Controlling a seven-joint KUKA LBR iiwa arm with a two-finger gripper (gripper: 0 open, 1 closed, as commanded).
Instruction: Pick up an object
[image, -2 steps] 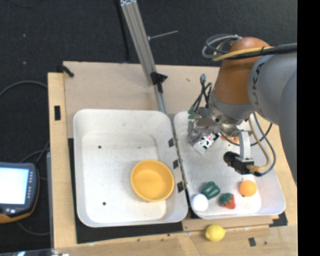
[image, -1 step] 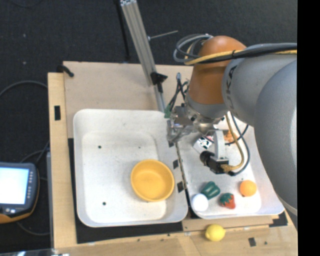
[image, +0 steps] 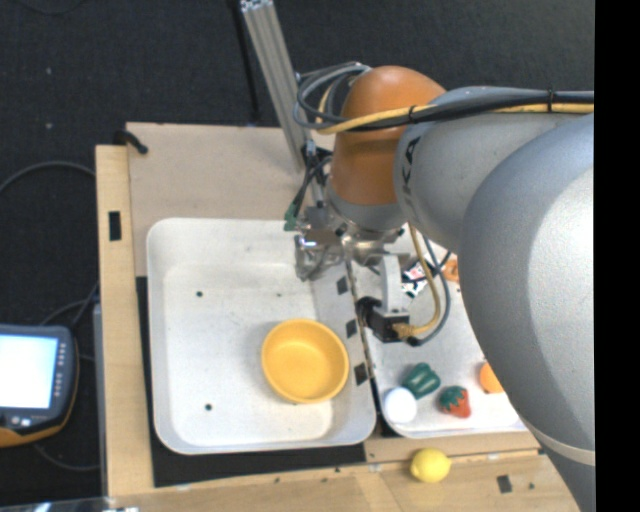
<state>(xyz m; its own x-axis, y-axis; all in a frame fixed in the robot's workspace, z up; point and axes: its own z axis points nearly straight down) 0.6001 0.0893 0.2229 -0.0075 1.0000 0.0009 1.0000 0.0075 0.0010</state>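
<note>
Tan worktop (image: 215, 180), two shallow white bins. Yellow round plastic bowl (image: 305, 360) sits in the left bin (image: 185, 330), just below the fingers (image: 318, 258) and apart from them. Probably light, stiff, slick; pinch across the rim wall. Can't tell finger opening; nothing visibly held. Red strawberry toy (image: 456, 401) lies further right.

A: We see a bulky arm (image: 520, 200) with smooth, rounded grey shells and dark lettering on the housing.

B: We also note its glossy orange band (image: 375, 130), dome-shaped, above the wrist.

A: A yellow cable and a black one run along its far edge.

B: Dark and pale cables loop near the metallic gripper (image: 318, 255).
</note>
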